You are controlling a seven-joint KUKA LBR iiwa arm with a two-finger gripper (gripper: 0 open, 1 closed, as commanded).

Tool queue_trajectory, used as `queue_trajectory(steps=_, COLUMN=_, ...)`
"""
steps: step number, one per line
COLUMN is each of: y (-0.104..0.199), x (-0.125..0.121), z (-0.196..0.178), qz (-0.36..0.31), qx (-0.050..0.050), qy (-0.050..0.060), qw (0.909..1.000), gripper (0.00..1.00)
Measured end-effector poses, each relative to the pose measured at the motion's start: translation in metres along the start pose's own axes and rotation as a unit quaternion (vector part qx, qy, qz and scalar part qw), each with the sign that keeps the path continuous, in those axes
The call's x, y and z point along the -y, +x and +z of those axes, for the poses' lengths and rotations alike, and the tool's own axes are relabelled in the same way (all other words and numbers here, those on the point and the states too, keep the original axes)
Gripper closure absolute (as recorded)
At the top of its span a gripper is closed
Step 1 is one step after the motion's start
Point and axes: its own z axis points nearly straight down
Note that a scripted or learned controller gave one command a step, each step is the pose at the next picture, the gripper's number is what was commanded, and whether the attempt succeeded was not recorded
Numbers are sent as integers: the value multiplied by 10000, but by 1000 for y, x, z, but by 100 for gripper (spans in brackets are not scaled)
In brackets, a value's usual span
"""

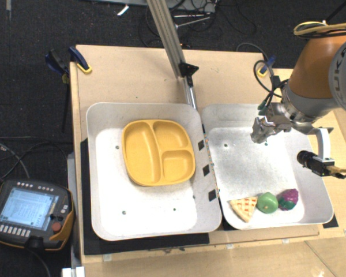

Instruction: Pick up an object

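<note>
Three small objects lie along the front edge of the right bin (242,166): a pizza slice (244,207), a green apple (268,202) and a purple bunch of grapes (288,198). My gripper (260,133) hangs over the far part of that bin, well behind the three objects, pointing down. Nothing shows between its tips. The grey arm with its orange band (317,62) reaches in from the right.
A yellow divided plate (159,152) lies in the left bin (104,154). A metal pole (168,30) slants up from between the bins. A teach pendant (27,212) sits on the floor at the left. Blue clamps (66,59) grip the bench's far left corner.
</note>
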Motion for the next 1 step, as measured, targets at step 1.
queue_trajectory(steps=1, y=0, x=-1, z=-35, qz=-4, qx=-3, qy=10, qw=10000, gripper=100)
